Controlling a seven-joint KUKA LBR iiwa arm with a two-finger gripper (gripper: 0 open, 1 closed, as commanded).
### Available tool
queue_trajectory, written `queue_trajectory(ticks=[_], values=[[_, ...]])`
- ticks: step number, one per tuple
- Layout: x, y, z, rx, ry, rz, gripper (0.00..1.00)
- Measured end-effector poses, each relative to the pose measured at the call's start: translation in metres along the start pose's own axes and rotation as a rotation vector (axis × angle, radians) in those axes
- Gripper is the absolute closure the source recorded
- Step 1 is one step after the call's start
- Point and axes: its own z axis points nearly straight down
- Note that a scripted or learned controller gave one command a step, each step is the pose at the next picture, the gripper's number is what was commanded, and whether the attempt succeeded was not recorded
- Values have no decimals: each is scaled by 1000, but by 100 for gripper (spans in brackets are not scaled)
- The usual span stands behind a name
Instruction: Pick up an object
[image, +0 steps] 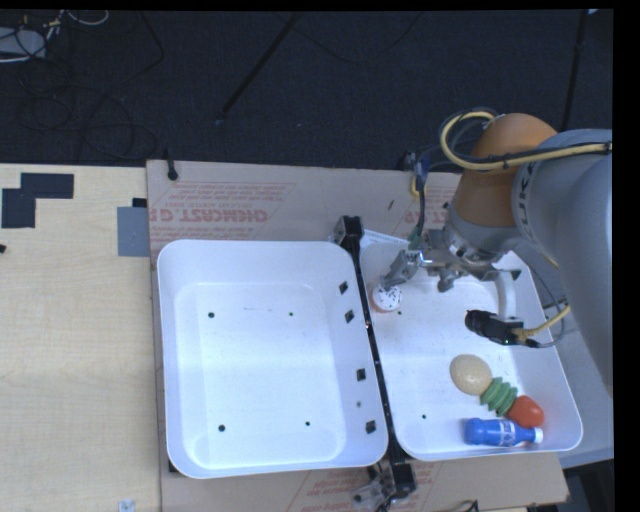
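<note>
My gripper (398, 275) hangs low over the upper left part of the right bin (440, 455), close to the divider between the bins. A small round white and red object (387, 297) lies right under its tip, touching or nearly touching it. In the lower right corner of the same bin sit a tan egg-shaped piece (470, 374), a green ridged piece (498, 394), a red round piece (527, 411) and a blue bottle with a white cap (500, 432).
The left bin (170, 300) stands beside the right one, with a black strip (362, 340) where their rims meet. Both rest on brown cardboard (240, 205) over a pale wooden bench. The grey arm fills the upper right.
</note>
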Motion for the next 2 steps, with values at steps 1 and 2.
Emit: queue_trajectory(ticks=[1,2], values=[[-14,3,11,-10,-1,-1,0],[-14,6,-3,-17,3,1,100]])
